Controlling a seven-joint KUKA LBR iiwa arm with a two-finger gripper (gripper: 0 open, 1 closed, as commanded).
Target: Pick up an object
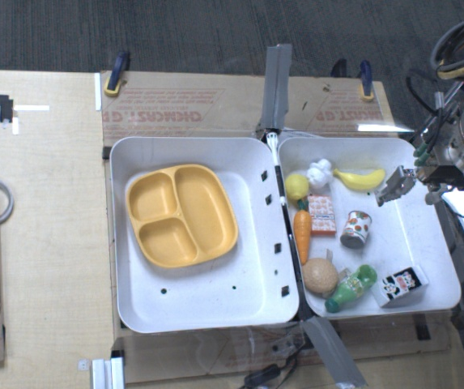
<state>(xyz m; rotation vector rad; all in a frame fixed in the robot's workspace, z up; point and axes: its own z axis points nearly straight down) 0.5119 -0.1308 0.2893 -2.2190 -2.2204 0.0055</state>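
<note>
Objects for picking sit in right white bin (450, 294): black-and-white carton (399, 284), green bottle (350, 288), striped can (355, 228), orange carrot (302, 233), yellow banana (359, 177) farther back. Tool (395, 186) hangs beside banana, nothing held; finger gap: cannot tell.

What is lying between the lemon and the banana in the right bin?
In the camera view, a white garlic bulb lies between the lemon and the banana.
</note>
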